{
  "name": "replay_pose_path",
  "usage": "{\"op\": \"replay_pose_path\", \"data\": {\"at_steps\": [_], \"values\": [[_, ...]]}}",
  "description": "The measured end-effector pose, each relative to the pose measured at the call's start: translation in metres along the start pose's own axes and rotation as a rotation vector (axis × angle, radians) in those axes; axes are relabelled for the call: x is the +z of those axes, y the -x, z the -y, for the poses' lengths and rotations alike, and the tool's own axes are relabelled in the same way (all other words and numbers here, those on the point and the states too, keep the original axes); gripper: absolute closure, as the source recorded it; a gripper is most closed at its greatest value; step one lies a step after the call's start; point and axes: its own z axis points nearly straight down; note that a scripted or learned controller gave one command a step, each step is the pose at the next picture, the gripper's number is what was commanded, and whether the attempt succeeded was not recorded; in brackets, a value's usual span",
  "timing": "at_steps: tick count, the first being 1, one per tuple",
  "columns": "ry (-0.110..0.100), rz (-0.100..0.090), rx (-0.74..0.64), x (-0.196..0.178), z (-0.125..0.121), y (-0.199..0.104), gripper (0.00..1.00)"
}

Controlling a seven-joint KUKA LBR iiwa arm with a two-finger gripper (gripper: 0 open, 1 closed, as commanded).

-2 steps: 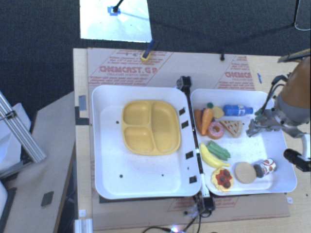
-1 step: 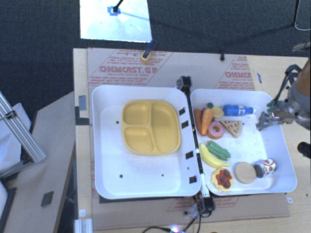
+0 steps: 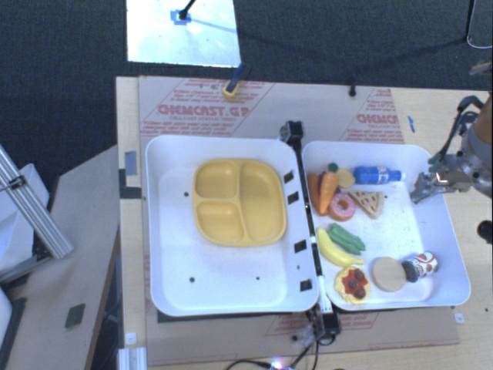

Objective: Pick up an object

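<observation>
Objects for picking lie together in the right bin (image 3: 447, 237), the one nearer my arm. Along its far edge I see a blue bottle (image 3: 377, 176) lying on its side, with a carrot (image 3: 327, 190) and a red, pepper-like piece (image 3: 313, 191) just left of it. Below those sit a pink doughnut (image 3: 341, 206) and a waffle wedge (image 3: 368, 203), close to touching. Further toward the near side, a banana (image 3: 333, 249) lies against a green pea pod (image 3: 347, 238). Near the front wall rest a small pizza (image 3: 353, 284), a round tan biscuit (image 3: 388, 274) and a red-and-white can (image 3: 422, 265) on its side, the can touching the biscuit.

The left bin (image 3: 166, 230) holds a yellow divided plate (image 3: 237, 201) with three compartments, sitting flat near its middle.

My gripper (image 3: 425, 187) hangs over the right bin's far right corner, apart from all the items, nothing between its fingers. It is small and blurred from here, so I cannot tell whether they are spread or pressed together.
</observation>
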Motion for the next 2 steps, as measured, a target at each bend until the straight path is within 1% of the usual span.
{"op": "replay_pose_path", "data": {"at_steps": [1,2], "values": [[-0.002,-0.002,-0.004,0.003,-0.005,-0.043,1.0],[-0.002,-0.003,-0.006,-0.001,-0.014,-0.088,1.0]]}}
